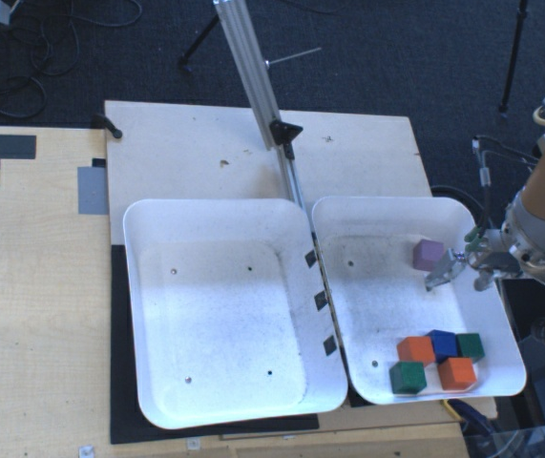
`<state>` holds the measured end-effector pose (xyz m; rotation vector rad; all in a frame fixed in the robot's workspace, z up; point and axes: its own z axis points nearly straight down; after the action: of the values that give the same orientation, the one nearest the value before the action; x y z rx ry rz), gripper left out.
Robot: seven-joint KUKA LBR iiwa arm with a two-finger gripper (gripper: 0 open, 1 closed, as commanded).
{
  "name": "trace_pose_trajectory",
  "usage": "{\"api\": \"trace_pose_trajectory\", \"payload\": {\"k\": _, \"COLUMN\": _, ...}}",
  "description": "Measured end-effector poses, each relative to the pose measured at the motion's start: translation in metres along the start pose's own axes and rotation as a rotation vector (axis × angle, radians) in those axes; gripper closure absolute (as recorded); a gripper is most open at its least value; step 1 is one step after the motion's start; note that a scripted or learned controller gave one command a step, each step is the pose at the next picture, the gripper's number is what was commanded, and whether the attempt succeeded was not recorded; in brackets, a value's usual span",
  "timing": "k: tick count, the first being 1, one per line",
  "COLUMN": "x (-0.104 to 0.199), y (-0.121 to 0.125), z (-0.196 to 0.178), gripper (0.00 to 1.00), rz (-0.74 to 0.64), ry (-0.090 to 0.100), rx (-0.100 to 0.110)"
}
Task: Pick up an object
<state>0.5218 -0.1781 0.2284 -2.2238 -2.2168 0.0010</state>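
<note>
Blocks sit clustered in the near corner of the right bin (367,256): a green block (408,378), two orange blocks (415,349) (457,373), a blue block (443,342) and a dark green block (470,346), all nearer than the fingers (450,269). Farther back, a purple block (429,253) lies just left of the fingers, not between them. I cannot tell how wide they stand. The left bin (148,222) lies well beyond, across the counter (33,284).

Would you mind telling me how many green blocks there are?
2, both in the right bin: one green block at the cluster's near-left corner, another green block at its right. Others may be hidden.
</note>
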Motion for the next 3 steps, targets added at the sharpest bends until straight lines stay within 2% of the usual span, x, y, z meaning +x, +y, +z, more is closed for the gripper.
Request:
{"api": "trace_pose_trajectory", "payload": {"k": 1, "x": -0.013, "y": -0.002, "z": 0.041, "gripper": 0.00, "rz": -0.002, "ry": 0.001, "rx": 0.005}}
{"api": "trace_pose_trajectory", "payload": {"k": 2, "x": -0.013, "y": -0.001, "z": 0.039, "gripper": 0.00, "rz": -0.001, "ry": 0.000, "rx": 0.001}}
{"api": "trace_pose_trajectory", "payload": {"k": 3, "x": -0.031, "y": 0.048, "z": 0.138, "gripper": 0.00, "rz": -0.006, "ry": -0.002, "rx": -0.002}}
